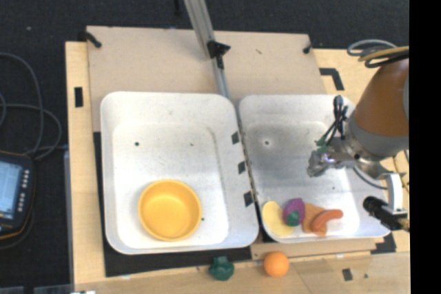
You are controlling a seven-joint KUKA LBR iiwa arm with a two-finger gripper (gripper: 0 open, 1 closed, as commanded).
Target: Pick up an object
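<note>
A: Largest items first?

B: Bench [172, 58], tan board, bearing two shallow white bins. Left bin [124, 120]; right bin [275, 120], touching along the middle. Metal rail [196, 3], slanting down from the top edge to the seam between them.

A: The arm?

B: Grey arm with orange band [382, 103], entering from the right over the right bin. Gripper [318, 165], above the bin's mid-right floor, well apart from every object. Whether the pincer is spread or clenched, I cannot tell.

A: Contents?

B: Yellow bowl [169, 209], upright, left bin, near front. Right bin, front edge, clustered: yellow piece [271, 215], purple-and-green toy [294, 211] just beside it, orange carrot-like toy [322, 218] next along.

A: Loose items?

B: Orange ball [275, 264] and small green object [221, 268], on the bench in front of the bins.
</note>
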